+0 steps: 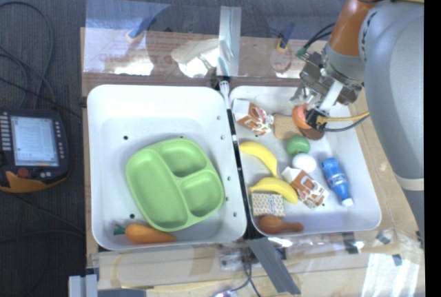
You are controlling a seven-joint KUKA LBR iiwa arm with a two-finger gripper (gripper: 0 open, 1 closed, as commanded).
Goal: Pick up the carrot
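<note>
The carrot (146, 233) lies at the left bin's (103, 151) seven o'clock corner, just beside the green plate (176, 182). The gripper (315, 104) hangs over the right bin (365, 213); whether its jaws are apart I cannot tell. It should cross over and descend clear of the plate's rim.

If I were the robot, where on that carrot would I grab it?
Mid-body, from straight above. The carrot lies flat and lengthwise along the left bin's front wall, beside the green plate. Fingers closing across its narrow width probably fit best, though space looks tight.

Carrot (145, 233) in left bin (110, 106) beside green tray (176, 182); hand (315, 97) above right bin (362, 209).
</note>
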